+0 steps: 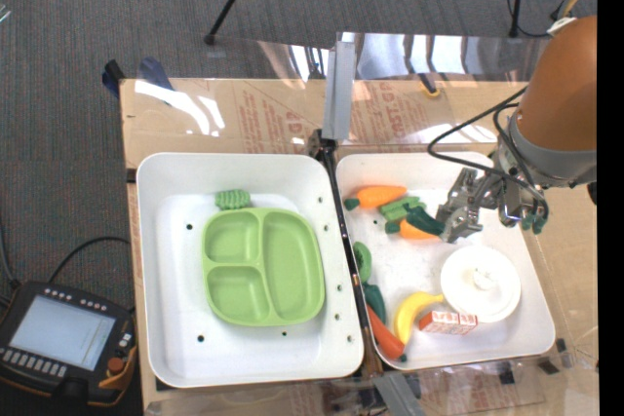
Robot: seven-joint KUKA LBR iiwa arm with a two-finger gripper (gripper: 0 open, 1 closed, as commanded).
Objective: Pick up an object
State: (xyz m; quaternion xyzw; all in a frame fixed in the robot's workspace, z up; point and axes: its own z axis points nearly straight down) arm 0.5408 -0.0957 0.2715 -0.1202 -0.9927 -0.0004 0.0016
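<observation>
My gripper hangs over the upper middle of the right bin, fingers apart and pointing down-left with nothing between them. Just left of its fingertips lies a small orange carrot with a dark green top. A longer carrot and a green piece lie further up-left. In front of the gripper stands a white round dish. A banana, a red-and-white carton and a red-orange vegetable lie near the bin's front.
The left bin holds a green divided plate and a small green ridged toy behind it. A green vegetable rests against the right bin's left wall. Black cables trail from the arm above the right bin.
</observation>
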